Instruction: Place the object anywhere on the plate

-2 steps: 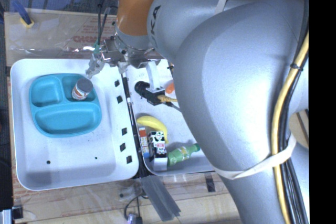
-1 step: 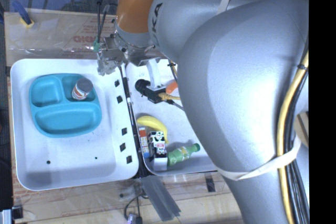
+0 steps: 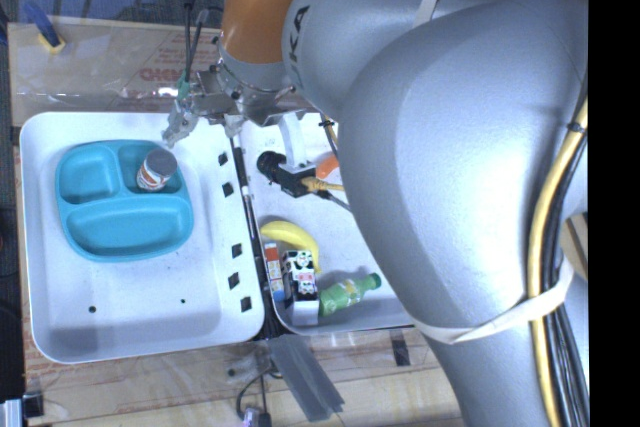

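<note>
In the right bin (image 3: 345,240), near its 6 o'clock edge, a green bottle (image 3: 349,294), a small carton (image 3: 301,274) and a banana (image 3: 290,236) lie. In the left bin (image 3: 120,315) the blue plate (image 3: 120,215) carries a can (image 3: 156,169) in its 1 o'clock compartment. Just above the can, the gripper (image 3: 183,127) hovers, slightly open, holding nothing.

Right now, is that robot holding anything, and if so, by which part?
Nothing seems held. The hand hangs just above a small can that stands in the blue divided plate's upper right compartment, with no object visible between its fingers.

Bench (image 3: 90,55) — two white bins (image 3: 120,315), seemingly
</note>
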Robot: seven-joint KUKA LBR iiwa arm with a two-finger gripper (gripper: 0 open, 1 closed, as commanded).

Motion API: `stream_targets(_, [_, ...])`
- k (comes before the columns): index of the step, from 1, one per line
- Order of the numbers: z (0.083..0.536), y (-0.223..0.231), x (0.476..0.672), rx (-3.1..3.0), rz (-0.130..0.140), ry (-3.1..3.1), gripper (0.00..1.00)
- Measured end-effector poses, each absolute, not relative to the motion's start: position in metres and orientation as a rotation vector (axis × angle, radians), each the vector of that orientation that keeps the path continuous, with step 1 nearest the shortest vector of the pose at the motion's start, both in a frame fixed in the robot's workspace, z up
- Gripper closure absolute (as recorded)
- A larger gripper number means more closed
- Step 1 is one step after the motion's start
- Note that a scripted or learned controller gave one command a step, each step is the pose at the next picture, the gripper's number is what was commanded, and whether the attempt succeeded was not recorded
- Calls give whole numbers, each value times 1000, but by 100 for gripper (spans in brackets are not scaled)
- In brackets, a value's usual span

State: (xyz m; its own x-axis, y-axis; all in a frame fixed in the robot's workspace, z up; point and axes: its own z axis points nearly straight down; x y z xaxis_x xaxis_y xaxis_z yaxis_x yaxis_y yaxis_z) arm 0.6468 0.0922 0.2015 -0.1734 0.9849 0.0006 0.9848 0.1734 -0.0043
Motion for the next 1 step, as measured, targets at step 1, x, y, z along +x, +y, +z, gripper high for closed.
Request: stream_targets(1, [102,140,649,-2288,1,-2150,0])
